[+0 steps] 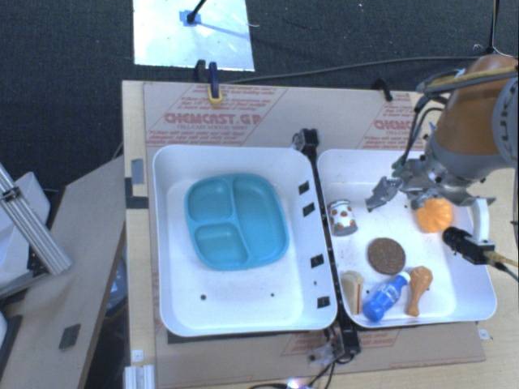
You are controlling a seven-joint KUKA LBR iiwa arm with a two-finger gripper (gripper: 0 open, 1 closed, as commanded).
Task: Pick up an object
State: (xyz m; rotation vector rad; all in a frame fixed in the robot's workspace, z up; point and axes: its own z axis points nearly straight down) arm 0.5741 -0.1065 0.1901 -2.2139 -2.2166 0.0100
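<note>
Right bin (486, 298): cup (342, 217), cookie (387, 255), blue bottle (383, 297), drumstick (418, 286), orange ball (435, 215). Pincer (381, 194): fingers apart, empty, above bin's far side, between cup and ball. Advice: centre over one item, descend straight, avoid neighbours. Left bin (170, 298): blue tray (237, 220).
</note>
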